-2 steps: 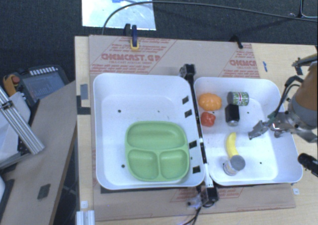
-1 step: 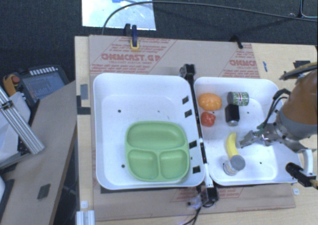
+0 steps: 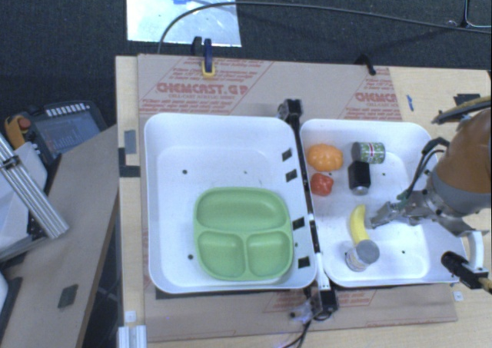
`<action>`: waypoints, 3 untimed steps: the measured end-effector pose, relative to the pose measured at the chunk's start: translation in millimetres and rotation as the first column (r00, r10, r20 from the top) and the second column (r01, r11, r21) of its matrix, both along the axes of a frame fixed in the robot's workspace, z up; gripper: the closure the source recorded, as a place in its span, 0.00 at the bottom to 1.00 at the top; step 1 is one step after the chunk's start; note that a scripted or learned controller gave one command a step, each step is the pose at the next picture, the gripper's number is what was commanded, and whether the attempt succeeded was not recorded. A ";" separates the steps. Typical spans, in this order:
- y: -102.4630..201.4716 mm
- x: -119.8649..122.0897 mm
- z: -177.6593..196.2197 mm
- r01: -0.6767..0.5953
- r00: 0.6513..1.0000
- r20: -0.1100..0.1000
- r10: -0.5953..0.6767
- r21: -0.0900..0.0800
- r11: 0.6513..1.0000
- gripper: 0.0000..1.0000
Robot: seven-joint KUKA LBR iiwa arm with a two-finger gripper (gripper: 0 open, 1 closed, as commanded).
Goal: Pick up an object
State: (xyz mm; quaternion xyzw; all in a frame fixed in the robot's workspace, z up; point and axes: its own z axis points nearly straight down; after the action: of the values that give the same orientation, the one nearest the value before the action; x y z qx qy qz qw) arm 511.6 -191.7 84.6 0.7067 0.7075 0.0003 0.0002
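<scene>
End effector [image 3: 378,220] just beside banana [image 3: 358,223]

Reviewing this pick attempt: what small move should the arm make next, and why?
Probably ease the gripper left and down toward the banana, the nearest item in the right bin; it sits just beside it, holding nothing.

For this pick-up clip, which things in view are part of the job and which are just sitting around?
Job:
gripper, over the right bin
banana
orange
tomato
can
black cylinder
grey cup

Lying about:
green tray in the left bin
clamp
pendant
</scene>
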 end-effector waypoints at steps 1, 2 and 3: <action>-0.4 1.1 11.2 0.000 1.000 0.003 0.000 -0.002 1.000 1.00; -7.5 6.5 57.3 -0.002 1.000 0.006 0.002 -0.003 1.000 1.00; -11.9 6.8 121.2 -0.003 1.000 0.008 0.003 -0.004 1.000 1.00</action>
State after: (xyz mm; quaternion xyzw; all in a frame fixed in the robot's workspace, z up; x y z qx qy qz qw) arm 518.4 -203.6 205.8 0.7057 0.7084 0.0018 0.0044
